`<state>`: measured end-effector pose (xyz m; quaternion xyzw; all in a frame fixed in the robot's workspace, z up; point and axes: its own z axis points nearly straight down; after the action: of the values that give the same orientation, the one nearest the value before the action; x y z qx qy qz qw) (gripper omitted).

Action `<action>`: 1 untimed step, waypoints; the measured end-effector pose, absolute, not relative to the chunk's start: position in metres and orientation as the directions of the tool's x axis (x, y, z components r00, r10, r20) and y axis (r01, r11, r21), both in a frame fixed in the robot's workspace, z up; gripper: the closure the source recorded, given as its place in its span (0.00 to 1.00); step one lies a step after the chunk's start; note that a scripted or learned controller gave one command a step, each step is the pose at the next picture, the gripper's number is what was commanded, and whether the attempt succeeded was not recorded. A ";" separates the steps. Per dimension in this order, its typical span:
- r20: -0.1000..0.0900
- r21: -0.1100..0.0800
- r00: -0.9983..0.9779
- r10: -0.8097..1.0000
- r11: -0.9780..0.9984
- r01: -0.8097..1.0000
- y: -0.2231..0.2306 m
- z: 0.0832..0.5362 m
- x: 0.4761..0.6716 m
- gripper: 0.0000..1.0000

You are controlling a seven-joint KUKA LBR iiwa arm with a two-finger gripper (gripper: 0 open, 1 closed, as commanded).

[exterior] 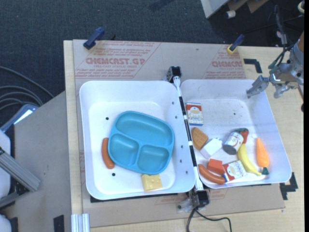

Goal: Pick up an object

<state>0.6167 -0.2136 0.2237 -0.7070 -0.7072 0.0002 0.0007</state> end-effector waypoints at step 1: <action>0.001 -0.003 -0.002 1.000 0.002 1.000 -0.200 0.092 0.625 0.00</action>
<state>0.6253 -0.2005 0.0917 -0.7065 -0.7077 0.0006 0.0016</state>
